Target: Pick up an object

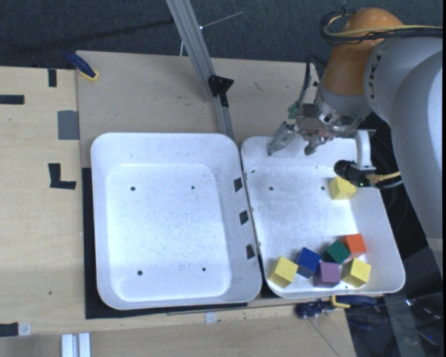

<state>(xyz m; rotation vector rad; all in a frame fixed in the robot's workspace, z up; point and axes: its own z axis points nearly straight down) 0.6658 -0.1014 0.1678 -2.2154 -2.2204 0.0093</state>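
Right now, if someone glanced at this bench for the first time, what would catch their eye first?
Probably the big grey arm with its orange band at the upper right, its hand open over the far edge of the right bin. Next, the bright cluster of blocks in that bin's near corner: blue block, purple block, green block, orange block. A lone yellow block sits apart, nearer the hand.

Bearing on the wooden desk (pixel 149 99) two white bins side by side on a black mat (pixel 89 274): left bin (pixel 163 147), right bin (pixel 297 169) touching; lying near the far-left edge, a blue-and-yellow clamp (pixel 82 65).
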